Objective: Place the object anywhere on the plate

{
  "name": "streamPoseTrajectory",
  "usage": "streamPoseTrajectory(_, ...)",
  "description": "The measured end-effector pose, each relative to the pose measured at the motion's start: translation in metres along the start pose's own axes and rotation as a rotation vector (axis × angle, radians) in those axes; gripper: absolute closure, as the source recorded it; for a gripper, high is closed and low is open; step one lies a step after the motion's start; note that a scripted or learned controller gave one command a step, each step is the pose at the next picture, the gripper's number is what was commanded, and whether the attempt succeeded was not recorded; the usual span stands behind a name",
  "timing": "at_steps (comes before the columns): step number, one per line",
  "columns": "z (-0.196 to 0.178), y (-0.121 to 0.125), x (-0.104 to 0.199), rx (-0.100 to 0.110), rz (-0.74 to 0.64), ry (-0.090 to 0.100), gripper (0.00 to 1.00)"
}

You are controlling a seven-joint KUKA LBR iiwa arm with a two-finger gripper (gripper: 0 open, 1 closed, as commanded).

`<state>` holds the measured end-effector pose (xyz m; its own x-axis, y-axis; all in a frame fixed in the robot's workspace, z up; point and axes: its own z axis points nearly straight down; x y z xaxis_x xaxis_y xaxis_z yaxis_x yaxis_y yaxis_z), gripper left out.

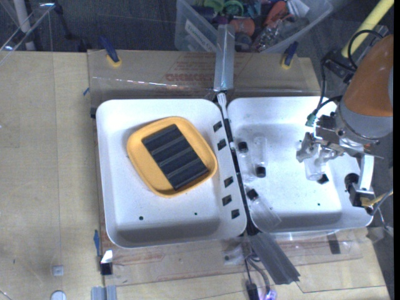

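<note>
Wooden bench [44, 167] of a pale colour carries two shallow white bins side by side, with a metal divider strip [223, 61] running toward their shared edge. Behind the bench stands a clear plastic box [250, 11] full of mixed coloured items.

In the left bin [112, 186] lies a yellow plate [172, 155] with rounded corners, turned a little askew. On top of it rests a dark ribbed object [175, 157], a flat rectangular piece with grooves along its length; it lies fully inside the plate's rim, near the middle.

The right bin [281, 205] holds some small clear and black pieces [259, 169] near its left wall, perhaps plastic parts, but they are too small to name.

The grey arm [369, 99] with its orange band reaches over the right bin. The gripper [315, 161] hangs above the bin's right half, well apart from the plate. Whether its jaws are apart or together I cannot tell, because the metal parts blend into the white floor.
</note>
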<state>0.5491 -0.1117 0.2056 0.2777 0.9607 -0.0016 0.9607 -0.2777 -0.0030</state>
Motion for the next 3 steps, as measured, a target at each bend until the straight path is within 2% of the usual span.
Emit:
streamPoseTrajectory(1, 0.0, 0.0, 0.0, 0.0, 0.0, 0.0, 0.0)
streamPoseTrajectory(2, -0.028, 0.021, 0.003, -0.003, 0.013, 0.001, 0.0)
streamPoseTrajectory(3, -0.024, 0.013, 0.02, 0.002, 0.022, 0.001, 0.0)
